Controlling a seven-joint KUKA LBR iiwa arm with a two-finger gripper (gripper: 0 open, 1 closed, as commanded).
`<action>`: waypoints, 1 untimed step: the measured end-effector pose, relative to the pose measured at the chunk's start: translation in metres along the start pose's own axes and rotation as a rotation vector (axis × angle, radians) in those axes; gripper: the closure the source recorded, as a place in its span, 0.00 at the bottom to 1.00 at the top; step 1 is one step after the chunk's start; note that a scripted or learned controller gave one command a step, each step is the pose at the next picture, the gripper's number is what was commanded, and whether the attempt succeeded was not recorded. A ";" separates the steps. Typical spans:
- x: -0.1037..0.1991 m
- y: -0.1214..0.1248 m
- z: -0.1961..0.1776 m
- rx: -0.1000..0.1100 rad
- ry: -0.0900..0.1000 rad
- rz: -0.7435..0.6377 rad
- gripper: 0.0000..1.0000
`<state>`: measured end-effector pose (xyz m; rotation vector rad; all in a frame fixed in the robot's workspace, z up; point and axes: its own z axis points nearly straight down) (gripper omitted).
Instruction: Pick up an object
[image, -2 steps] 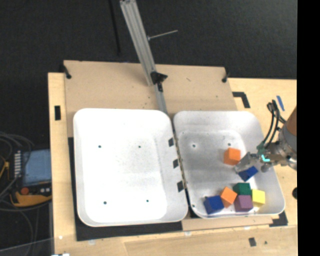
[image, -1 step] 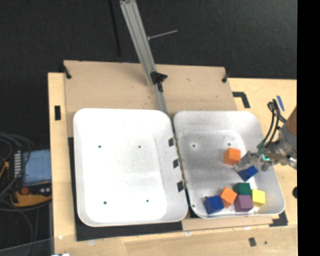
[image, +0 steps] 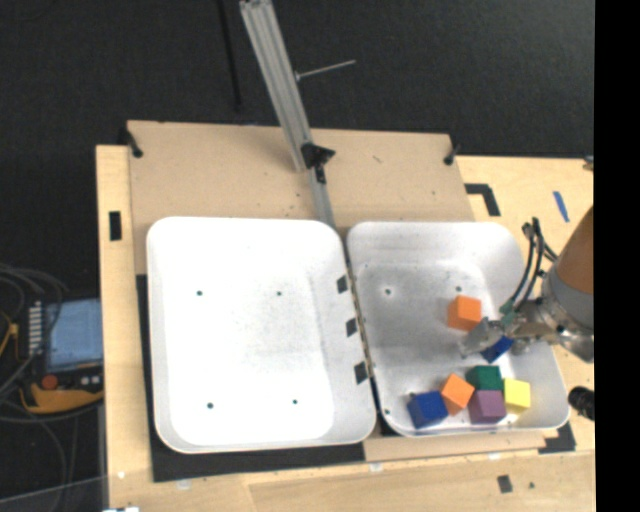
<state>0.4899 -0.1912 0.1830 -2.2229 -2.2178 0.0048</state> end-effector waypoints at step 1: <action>0.005 0.002 0.044 0.000 0.000 0.002 0.00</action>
